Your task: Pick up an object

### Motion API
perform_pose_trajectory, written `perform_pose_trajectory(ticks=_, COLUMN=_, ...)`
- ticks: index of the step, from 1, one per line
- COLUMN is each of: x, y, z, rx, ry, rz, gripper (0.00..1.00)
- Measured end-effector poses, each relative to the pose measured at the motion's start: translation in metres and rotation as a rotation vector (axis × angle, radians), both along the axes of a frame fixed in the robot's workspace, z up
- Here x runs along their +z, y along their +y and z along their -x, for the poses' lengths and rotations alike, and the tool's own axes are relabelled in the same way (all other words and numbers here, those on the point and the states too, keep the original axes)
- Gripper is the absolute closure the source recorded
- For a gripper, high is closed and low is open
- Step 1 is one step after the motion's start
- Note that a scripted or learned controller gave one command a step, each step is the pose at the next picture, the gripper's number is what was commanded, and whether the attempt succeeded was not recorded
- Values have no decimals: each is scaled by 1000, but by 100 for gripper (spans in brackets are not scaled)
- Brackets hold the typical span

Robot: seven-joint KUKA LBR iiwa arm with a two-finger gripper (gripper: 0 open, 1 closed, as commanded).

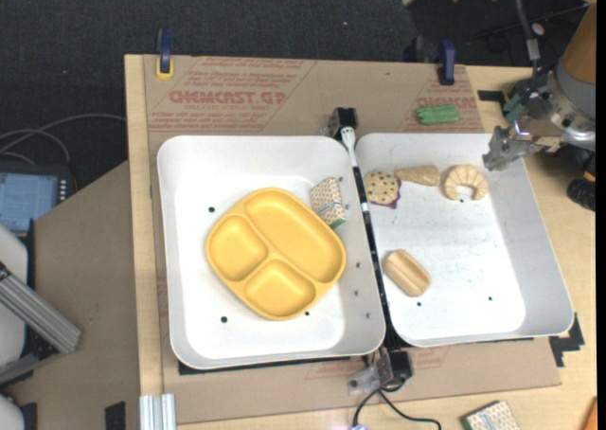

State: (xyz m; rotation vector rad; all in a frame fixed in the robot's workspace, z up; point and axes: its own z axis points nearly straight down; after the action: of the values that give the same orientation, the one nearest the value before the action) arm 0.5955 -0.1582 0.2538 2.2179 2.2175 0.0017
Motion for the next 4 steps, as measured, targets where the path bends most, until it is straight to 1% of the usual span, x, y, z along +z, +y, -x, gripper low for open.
perform_pose_trajectory(ticks=2, x=-8, y=-38, z=12, rx=-1, ry=6, rz=-2, gripper=100)
perform_pose_trajectory(ticks=3, x=-9, y=-53, z=32, rx=-1, ry=7, rz=-3, gripper=100)
perform_pose_trajectory(ticks=4, x=-13, y=-66, z=18, rx=0, ry=1, rz=0, gripper=100)
